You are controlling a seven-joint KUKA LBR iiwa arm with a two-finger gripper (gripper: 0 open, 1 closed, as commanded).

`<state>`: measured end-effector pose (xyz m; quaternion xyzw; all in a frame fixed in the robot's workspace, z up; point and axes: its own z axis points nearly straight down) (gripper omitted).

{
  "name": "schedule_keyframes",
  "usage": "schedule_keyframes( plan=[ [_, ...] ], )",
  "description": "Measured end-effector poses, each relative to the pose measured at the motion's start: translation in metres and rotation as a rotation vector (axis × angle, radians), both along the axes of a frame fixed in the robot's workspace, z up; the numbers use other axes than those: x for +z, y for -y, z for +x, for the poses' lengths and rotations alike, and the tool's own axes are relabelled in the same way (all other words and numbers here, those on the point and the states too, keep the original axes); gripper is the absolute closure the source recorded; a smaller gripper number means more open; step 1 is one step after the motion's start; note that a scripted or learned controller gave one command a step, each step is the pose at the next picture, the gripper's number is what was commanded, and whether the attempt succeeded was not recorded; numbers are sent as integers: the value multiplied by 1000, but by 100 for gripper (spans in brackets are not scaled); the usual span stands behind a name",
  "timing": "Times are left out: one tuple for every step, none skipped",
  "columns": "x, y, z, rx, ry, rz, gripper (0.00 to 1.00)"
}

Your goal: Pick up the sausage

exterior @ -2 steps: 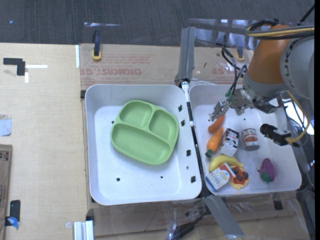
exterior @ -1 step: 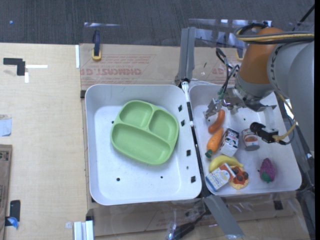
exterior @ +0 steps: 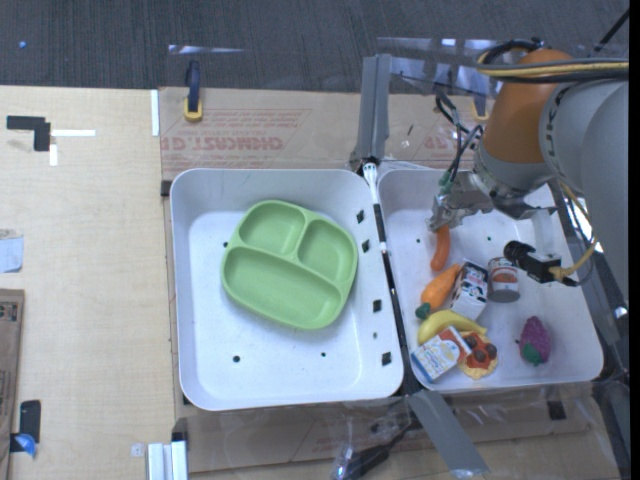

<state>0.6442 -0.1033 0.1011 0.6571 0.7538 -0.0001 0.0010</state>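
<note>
The sausage is a short orange-red stick lying almost upright in the picture, in the left part of the right bin. My gripper hangs directly over the sausage's far end, at or just above it. The grey wrist with its orange band comes in from the upper right and hides the gripper's upper part.
Just in front of the sausage lie a carrot, a small carton, a can, a banana, a pizza slice, a blue-white pack and a purple fruit. A green divided plate sits in the left bin.
</note>
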Motion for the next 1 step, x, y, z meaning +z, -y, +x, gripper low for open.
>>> schedule_keyframes(
  plan=[
    [91,-85,15,119,1,1,100]
  ],
)
